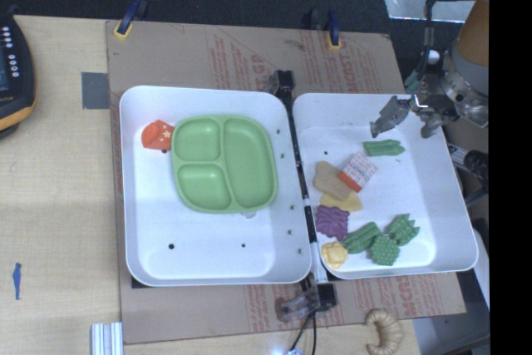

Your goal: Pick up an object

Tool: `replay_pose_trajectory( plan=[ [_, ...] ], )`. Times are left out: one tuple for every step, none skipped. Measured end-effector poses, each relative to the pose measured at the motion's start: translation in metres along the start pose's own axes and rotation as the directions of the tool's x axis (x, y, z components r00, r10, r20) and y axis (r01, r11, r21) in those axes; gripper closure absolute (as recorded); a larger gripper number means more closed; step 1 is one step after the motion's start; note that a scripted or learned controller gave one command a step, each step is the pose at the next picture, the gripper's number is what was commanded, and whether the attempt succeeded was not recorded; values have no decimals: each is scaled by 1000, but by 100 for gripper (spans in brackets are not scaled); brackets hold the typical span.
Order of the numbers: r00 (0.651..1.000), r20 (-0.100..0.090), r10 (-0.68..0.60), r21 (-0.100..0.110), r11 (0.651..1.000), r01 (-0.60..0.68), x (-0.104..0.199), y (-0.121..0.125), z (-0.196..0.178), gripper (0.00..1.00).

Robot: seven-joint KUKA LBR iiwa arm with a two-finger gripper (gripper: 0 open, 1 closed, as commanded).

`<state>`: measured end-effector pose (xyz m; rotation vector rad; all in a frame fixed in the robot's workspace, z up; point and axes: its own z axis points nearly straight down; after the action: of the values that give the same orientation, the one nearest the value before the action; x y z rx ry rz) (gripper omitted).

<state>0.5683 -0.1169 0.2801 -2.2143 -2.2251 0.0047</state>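
Observation:
My gripper (407,122) hangs over the far part of the right bin (432,204), its two fingers spread open with nothing between them. Just below it lies a green bean-like piece (383,148). Further toward the near side sit a small white and red packet (358,170), a tan bread-like piece (329,178), a yellow piece (342,200), a purple grape bunch (332,220), several green vegetable pieces (382,239) and a small yellow piece (334,253).
The left bin (145,245) holds a green divided plate (224,163) and a red piece (156,135) at its far left. A tan curled object (384,330) lies on the cardboard outside the bins. A black device (12,79) sits at the left edge.

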Motion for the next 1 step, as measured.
replay_pose_trajectory(
  plan=[
    [1000,-1,-4,7,1000,4,13,15,89,0]
  ],
)
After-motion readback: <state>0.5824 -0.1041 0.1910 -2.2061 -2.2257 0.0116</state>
